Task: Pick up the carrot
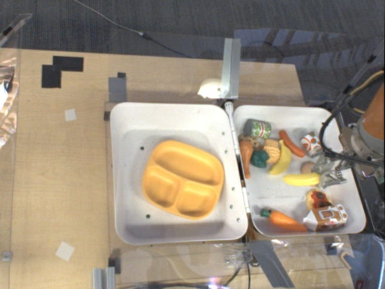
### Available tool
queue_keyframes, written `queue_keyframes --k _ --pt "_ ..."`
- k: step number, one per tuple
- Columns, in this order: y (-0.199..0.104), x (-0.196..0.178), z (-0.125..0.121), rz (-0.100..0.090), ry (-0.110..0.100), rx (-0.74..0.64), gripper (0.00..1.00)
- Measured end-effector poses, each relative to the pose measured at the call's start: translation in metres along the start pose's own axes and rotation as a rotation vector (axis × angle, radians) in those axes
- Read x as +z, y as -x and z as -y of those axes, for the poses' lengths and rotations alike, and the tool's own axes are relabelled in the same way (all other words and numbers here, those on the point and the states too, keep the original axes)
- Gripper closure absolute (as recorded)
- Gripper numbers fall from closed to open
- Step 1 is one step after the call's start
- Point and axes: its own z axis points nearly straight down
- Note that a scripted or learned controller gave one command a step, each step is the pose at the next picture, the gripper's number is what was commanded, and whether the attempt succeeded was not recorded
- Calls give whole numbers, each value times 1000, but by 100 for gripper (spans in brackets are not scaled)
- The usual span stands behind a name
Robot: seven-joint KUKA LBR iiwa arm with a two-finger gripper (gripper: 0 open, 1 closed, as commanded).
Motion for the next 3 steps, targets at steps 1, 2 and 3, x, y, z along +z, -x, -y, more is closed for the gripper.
queue_keyframes --k 1,2,3 --pt "-16 4 -59 5 -3 139 100" --pt "-5 12 -108 6 -2 543 100" --pt "-6 12 -107 7 -3 544 0"
